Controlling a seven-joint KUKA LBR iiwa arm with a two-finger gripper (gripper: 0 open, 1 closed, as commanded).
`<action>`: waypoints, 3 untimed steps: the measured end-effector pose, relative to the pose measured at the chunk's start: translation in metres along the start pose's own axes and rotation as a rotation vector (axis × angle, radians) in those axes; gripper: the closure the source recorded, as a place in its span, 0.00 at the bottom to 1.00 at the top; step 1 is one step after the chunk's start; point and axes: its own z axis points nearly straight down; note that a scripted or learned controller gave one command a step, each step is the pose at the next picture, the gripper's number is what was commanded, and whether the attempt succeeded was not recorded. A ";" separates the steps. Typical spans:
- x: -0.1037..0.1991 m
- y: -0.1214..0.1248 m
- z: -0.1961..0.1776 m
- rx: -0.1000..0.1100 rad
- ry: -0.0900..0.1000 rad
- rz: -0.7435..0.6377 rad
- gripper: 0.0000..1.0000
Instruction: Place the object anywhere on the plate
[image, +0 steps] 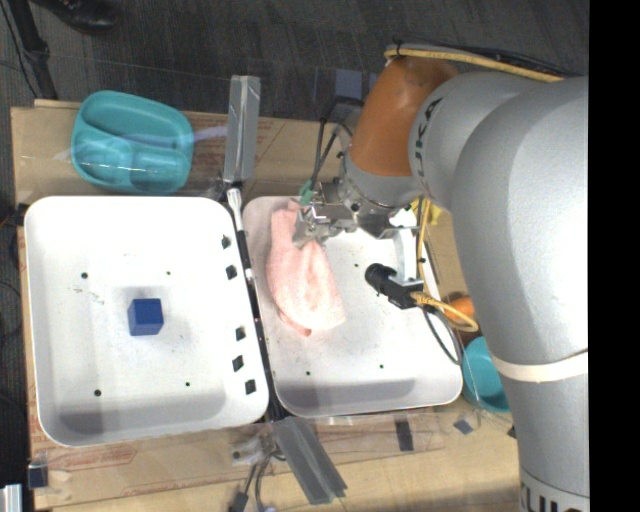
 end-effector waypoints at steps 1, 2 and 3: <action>0.046 0.028 -0.041 -0.002 -0.001 0.132 1.00; 0.111 0.041 -0.049 -0.002 -0.001 0.236 1.00; 0.069 0.040 -0.067 -0.003 -0.002 0.165 1.00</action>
